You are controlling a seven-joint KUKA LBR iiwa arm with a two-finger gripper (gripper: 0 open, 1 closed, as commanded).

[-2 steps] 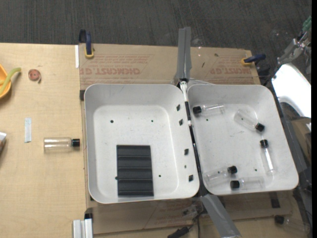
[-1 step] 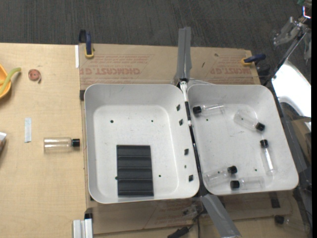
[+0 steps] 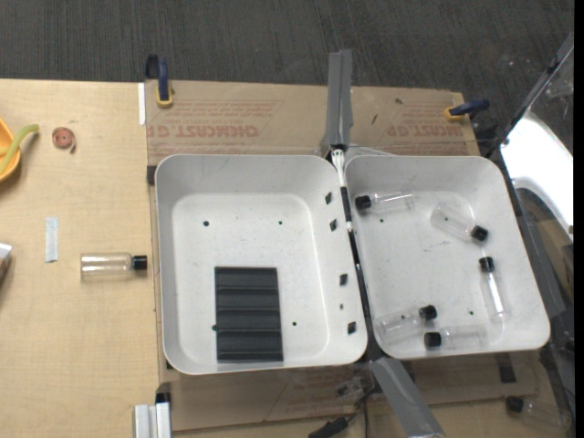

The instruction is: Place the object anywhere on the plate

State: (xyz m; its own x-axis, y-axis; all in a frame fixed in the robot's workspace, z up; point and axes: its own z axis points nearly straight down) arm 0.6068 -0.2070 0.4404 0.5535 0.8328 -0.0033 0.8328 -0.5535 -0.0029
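Cardboard-topped bench, two white bins. I cannot tell the gripper's state. Clear vials lie scattered in the right bin (image 3: pixel 411 263). I'd grasp the upper-left vial (image 3: pixel 383 203) across its body, then lower it onto the black plate (image 3: pixel 247 315) in the left bin (image 3: pixel 237 226).

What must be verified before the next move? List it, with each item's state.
1. Dark plate lies flat in the left bin: ok.
2. Objects to pick are in the right bin: ok, five capped clear vials.
3. A vial lies apart from the others: ok, the top vial.
4. The front pair is separated enough for a single grasp: cannot tell, they lie close.
5. All vials are inside the bins: not ok, a stray vial lies on the bench to the left.
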